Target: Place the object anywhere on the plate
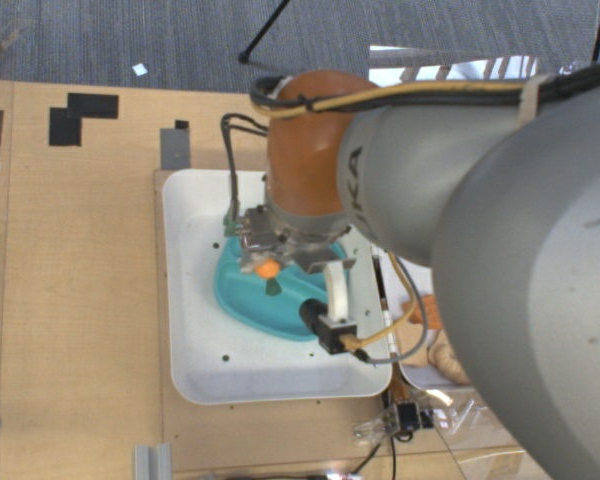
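A teal plate (255,293) lies in the left white bin (195,268), partly covered by the arm. A small orange object with a green end (269,270) sits over the plate's middle, right at the lower edge of my gripper (275,253). The gripper hangs straight down over the plate, and its grey body and the orange wrist band (305,148) hide most of what is beneath it. Whether the object rests on the plate or is held just above it is unclear from this angle.
The arm's large grey link fills the right half of the view and covers most of the right bin. An orange item (432,313) and a tan item (448,360) peek out beneath it. Cables (385,333) hang beside the gripper.
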`<state>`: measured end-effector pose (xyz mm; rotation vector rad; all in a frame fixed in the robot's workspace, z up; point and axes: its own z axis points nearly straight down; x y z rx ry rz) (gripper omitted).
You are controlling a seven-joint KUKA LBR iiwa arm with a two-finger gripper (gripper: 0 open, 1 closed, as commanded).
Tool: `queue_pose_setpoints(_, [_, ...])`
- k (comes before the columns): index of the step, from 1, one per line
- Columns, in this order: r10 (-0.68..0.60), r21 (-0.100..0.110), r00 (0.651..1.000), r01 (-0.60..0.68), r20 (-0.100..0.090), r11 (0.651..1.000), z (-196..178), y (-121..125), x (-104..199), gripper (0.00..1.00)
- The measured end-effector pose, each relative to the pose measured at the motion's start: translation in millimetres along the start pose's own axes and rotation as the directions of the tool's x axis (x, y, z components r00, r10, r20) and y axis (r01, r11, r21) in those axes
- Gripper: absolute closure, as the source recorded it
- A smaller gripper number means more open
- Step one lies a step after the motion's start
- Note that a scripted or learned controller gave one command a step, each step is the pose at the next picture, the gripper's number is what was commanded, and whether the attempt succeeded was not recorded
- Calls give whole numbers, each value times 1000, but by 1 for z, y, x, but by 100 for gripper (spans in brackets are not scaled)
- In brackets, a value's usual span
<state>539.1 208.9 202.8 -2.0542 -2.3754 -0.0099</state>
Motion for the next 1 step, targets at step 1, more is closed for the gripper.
queue_pose_setpoints(1, [7,0,1000,-7,4,1000,0,1,-5,0])
